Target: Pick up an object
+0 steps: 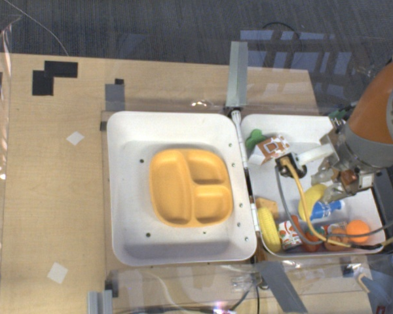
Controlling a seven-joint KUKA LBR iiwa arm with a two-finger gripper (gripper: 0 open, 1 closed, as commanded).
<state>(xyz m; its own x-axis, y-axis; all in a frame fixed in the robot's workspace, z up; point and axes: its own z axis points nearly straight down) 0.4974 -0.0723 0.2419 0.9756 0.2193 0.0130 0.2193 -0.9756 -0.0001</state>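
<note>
The gripper (340,178) hangs low over the right bin (295,120), at the end of the grey arm with its orange band (383,106). How far it is open cannot be told from this slant, and nothing can be seen held in it.

The things to pick from all lie in that same bin, below and to the left of the gripper as the camera sees it. Just beside it, down and to the left, lies a yellow curved thing (312,198), and touching that, right under the gripper, a small blue-and-white bottle (329,209). Further below the gripper sits an orange ball (358,231). Down and well to its left are a red-and-white can (289,234) and, at the bin's left wall, a yellow knobbly thing (269,226). Up and to the left of the gripper lie a brown-and-white carton (273,148) and, beside it, a green thing (253,139).

Far to the gripper's left, the left bin (128,175) holds 1 yellow tray (177,195) with 3 compartments.
</note>
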